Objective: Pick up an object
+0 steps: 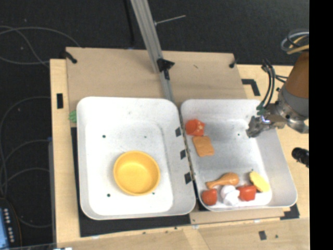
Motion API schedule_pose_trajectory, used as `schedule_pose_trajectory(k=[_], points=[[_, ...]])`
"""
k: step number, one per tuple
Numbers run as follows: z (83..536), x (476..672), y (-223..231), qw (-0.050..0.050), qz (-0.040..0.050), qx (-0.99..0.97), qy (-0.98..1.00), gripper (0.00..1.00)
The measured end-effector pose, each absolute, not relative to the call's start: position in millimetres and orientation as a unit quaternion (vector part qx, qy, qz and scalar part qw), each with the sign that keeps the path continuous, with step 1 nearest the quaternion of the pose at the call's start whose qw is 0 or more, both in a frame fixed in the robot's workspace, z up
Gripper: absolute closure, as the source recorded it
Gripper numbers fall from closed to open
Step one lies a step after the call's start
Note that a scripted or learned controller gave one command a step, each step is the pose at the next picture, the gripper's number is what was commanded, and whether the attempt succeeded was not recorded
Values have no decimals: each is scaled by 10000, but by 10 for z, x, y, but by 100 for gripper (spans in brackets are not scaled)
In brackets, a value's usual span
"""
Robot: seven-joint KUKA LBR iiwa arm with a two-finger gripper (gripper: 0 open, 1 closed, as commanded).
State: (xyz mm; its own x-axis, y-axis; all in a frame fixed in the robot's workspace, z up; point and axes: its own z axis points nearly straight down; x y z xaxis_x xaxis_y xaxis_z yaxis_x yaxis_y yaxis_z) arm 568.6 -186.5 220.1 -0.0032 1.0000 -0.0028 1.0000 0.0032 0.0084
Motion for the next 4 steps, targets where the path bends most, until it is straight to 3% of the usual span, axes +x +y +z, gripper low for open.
schedule_pose_trajectory(k=[1,3,4], points=[[2158,5692,-1874,14,2,7060,7082,100],[2287,6209,-872,6,17,7041,7101,100],[2286,6245,-354,-1,9,7045,7097,100]])
